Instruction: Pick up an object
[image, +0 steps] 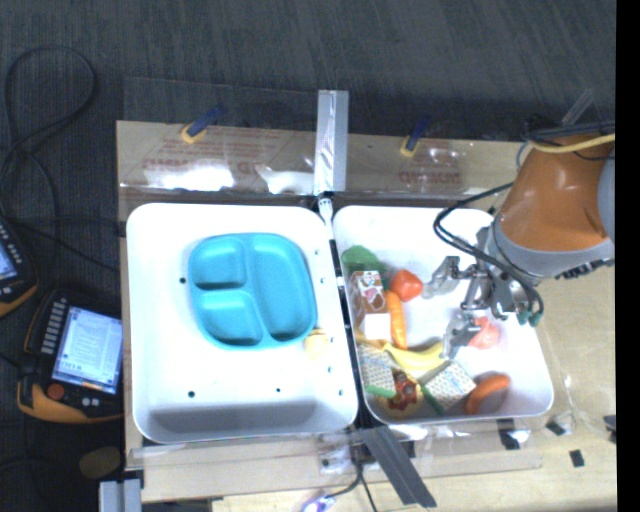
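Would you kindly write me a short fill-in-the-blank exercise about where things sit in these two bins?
1. The blue tray lies in the ___ bin.
2. The hand hangs over the ___ bin.
3. The banana is ___ in colour.
4. The tray has ___ compartments.

Missing words: left; right; yellow; three

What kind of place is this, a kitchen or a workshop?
Most likely a robotics lab, not a kitchen: a robot arm reaches over two white bins, the food in the right-hand bin looks like toys, and a handheld controller lies nearby.
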